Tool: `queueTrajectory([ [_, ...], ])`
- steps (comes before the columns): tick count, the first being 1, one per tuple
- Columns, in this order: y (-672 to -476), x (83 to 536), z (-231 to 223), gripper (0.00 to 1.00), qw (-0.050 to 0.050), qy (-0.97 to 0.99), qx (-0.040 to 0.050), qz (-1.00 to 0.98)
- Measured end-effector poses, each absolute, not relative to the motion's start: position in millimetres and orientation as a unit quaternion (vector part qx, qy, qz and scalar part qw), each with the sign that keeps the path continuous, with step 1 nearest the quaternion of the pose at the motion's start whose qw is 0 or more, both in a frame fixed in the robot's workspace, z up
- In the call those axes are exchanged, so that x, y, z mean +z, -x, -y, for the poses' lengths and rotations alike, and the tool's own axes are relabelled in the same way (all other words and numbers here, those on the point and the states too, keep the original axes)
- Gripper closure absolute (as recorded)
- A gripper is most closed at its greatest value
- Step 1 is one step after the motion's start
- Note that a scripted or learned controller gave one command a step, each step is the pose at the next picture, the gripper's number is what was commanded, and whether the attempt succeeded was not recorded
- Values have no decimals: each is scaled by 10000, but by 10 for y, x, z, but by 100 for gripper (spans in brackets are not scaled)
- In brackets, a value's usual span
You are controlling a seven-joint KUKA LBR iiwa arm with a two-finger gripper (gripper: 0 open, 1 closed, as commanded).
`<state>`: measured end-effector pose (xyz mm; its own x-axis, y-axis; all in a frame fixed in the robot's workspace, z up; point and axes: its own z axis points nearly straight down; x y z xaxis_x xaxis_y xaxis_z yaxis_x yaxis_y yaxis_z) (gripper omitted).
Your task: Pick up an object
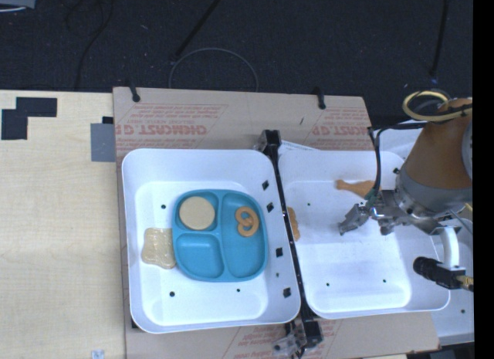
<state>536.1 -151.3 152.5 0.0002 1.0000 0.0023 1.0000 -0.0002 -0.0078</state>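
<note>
My gripper [366, 225] hangs over the middle of the right bin [363, 292], reaching in from the right. Its two fingers stand apart, open, with only white bin floor between them. A tan, flat piece [353, 186] lies just up and left of the gripper, near the bin's back wall. Another tan piece [292, 224] rests against the right bin's left wall by the divider. In the left bin [147, 303] a blue divided plate [208, 261] carries a round cracker [196, 212] and a pretzel [247, 221]. A pale toast-like piece [158, 247] lies beside the plate's left edge.
The arm's bulky grey-and-orange wrist [436, 160] covers the right bin's far right side, with cables looped around it. A black part [436, 270] juts over the bin's right rim. A black clamp bar [279, 211] runs between the two bins. Cardboard lies beneath them.
</note>
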Motion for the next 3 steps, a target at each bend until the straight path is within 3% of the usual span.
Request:
queueTrajectory([
  [1,-5406,1073,1515,0,35,7075,19,7067],
  [2,-5410,1197,1528,100,25,7089,13,7053],
  [3,-5424,1828,1540,100,-10,7068,-7,7074],
])
